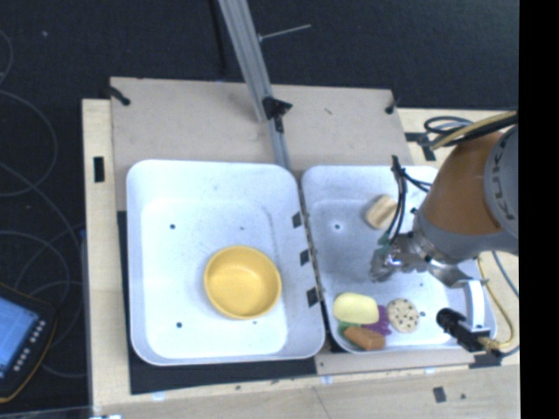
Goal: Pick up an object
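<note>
In the right bin [336, 201] lie a tan bread-like piece [380, 211] near the back, a yellow lemon-shaped object [355, 307], an orange carrot-like piece [364, 340], a bit of purple [383, 325] and a round speckled cookie [402, 315], all along the front edge. My gripper [385, 264] hangs over the middle of the right bin, between the tan piece and the front cluster. Nothing shows between its fingers. The arm's orange band [467, 190] covers the bin's right side.
A yellow bowl [242, 281] sits in the left bin [166, 208], toward its front middle. A grey metal pole [253, 68] slants in from the top to the divider between the bins. Cables [450, 131] lie at the right.
</note>
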Controlling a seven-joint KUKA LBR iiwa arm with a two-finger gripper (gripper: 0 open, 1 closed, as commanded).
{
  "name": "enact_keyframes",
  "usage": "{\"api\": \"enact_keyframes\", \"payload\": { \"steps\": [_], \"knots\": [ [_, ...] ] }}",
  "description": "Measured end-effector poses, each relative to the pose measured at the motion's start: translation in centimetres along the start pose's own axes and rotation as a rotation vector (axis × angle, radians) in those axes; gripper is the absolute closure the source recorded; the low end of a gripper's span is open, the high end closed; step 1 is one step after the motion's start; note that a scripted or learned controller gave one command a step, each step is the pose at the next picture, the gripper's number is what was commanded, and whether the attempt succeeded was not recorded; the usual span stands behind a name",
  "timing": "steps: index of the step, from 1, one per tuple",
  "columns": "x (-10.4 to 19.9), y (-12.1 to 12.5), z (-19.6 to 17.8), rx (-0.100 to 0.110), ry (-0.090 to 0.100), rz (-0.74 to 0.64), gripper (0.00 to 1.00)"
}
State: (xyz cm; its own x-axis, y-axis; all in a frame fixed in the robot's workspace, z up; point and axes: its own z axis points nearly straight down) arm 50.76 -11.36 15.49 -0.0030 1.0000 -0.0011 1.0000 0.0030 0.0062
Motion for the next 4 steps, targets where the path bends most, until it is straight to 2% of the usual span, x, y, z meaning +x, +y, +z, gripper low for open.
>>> {"api": "enact_keyframes", "payload": {
  "steps": [1, 2, 3, 4],
  "knots": [
    [-0.1, 0.8, -6.3, -0.003, -0.001, -0.001, 1.0],
    [-0.1, 0.9, -6.6, 0.004, 0.001, -0.003, 1.0],
    [4.9, 2.6, -6.6, 0.005, 0.003, -0.005, 1.0],
    [9.9, 5.5, -7.9, 0.003, 0.003, -0.005, 1.0]
  ]
}}
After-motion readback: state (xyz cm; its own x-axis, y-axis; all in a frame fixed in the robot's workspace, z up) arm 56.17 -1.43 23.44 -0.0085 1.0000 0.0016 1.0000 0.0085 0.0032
